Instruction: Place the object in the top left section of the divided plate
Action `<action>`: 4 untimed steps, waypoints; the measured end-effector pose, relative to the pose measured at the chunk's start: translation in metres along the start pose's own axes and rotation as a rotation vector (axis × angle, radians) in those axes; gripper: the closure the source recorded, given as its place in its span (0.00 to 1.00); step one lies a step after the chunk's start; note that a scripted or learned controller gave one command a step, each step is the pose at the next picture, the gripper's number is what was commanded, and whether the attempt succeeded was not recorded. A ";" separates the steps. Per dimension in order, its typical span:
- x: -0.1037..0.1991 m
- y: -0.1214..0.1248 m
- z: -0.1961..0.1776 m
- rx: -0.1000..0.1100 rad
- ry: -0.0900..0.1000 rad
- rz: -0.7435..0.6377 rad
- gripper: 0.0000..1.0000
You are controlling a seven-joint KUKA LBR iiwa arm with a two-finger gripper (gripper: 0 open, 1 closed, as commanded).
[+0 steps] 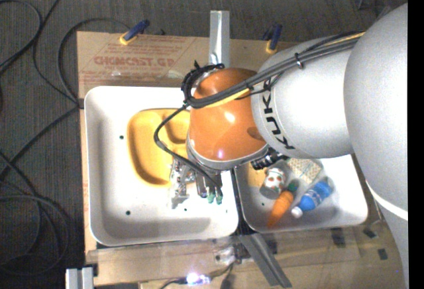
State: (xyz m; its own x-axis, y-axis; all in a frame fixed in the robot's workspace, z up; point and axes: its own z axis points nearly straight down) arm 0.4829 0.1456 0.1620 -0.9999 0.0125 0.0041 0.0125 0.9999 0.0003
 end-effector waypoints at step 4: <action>-0.122 0.078 -0.198 -0.002 -0.007 -0.253 1.00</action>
